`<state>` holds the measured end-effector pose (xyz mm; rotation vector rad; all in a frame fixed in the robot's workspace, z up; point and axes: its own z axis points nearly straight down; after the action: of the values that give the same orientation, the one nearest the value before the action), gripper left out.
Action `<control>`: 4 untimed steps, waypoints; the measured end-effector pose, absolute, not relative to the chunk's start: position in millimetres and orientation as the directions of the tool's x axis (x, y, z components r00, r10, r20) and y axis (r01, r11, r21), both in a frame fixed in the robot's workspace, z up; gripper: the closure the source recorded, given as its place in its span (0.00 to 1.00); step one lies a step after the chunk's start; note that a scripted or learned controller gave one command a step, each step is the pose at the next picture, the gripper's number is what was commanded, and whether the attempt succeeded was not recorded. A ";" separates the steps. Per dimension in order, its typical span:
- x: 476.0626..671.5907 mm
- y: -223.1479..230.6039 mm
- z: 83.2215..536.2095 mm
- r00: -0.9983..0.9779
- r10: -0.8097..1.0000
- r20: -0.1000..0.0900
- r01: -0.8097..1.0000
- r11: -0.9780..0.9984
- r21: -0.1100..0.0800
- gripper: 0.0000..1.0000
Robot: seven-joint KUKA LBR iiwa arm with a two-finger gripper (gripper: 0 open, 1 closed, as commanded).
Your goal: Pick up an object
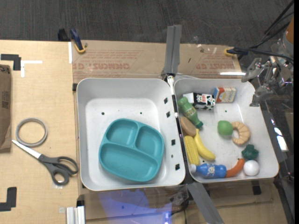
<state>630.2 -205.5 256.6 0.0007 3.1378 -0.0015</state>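
Observation:
The right bin (pixel 261 125) holds several toy foods. Along its left wall lie a green bottle (pixel 189 110), a brown bread piece (pixel 188 125), a corn cob (pixel 191 151) and a banana (pixel 203 146). At the back sit a black-and-white carton (pixel 204 100) and a red-and-white carton (pixel 226 94). A green lime (pixel 224 128) and a croissant (pixel 242 132) lie mid-bin. A blue bottle (pixel 210 171), an orange carrot (pixel 235 167), a white ball (pixel 251 168) and a dark green broccoli (pixel 250 151) sit at the front. My gripper (pixel 261 84) hovers over the bin's back right corner, away from the objects.
The left bin (pixel 93 101) holds a teal divided plate (pixel 132 149). On the bench to the left lie scissors (pixel 49 162), a tape roll (pixel 31 131) and a brown bag (pixel 4 106). Cables hang at the far right.

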 end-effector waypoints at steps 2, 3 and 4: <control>522.3 -219.9 92.7 -1.000 0.028 -0.004 0.028 1.000 0.000 0.00; 498.1 -219.9 96.2 -0.996 0.085 -0.019 0.085 0.996 -0.002 0.00; 536.7 -159.4 92.3 -0.988 0.156 -0.004 0.156 0.988 0.001 0.00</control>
<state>536.7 -159.4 92.3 0.2448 3.1281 0.0004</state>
